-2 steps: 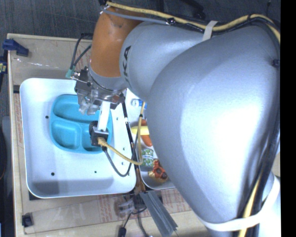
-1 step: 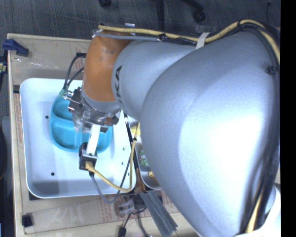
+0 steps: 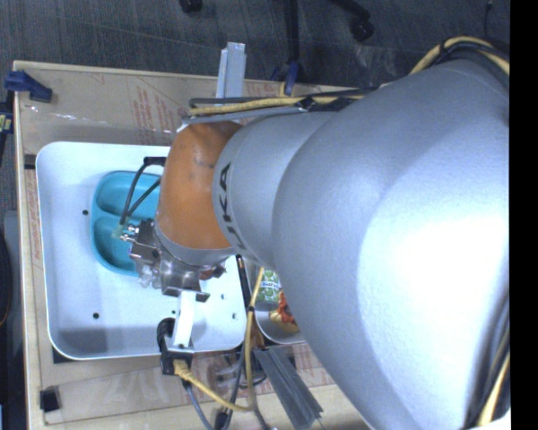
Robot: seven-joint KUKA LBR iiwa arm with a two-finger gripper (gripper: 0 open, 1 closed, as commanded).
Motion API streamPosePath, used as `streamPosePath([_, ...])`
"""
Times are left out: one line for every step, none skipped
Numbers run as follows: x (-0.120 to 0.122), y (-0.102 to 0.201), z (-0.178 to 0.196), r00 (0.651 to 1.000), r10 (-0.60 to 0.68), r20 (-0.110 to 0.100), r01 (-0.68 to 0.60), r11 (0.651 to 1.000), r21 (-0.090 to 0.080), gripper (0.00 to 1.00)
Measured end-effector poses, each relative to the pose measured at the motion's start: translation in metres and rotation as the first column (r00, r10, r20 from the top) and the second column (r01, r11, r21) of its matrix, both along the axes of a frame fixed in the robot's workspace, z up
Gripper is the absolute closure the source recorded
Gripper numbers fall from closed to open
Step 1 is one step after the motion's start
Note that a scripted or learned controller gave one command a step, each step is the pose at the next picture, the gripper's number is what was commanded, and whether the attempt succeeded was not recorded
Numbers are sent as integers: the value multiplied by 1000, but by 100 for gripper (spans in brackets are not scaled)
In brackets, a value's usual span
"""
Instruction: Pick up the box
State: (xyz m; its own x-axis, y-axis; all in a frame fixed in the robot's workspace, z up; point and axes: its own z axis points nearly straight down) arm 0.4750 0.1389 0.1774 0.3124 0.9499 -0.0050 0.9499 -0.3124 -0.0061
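— Where was the box (image 3: pixel 276 305)?

— Possibly that colourful patch in the right bin (image 3: pixel 271 330), mostly hidden under the arm (image 3: pixel 359 240); its long axis and heading couldn't be read.

— And the gripper (image 3: pixel 152 262)?

— Over the left bin (image 3: pixel 72 240), just beside a teal object (image 3: pixel 117 218) near the bin's middle. The wrist hid it, so I couldn't tell its state. Black cables (image 3: pixel 136 191) crossed the teal object.
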Motion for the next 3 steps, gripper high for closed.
streamPosePath([0, 64, 13, 999, 37, 3, -37, 999, 1, 100])
streamPosePath([-1, 15, -61, 937, 351, -1, -351, 937, 4, 100])
streamPosePath([1, -45, 13, 785, -619, 4, 619, 785, 1, 100])
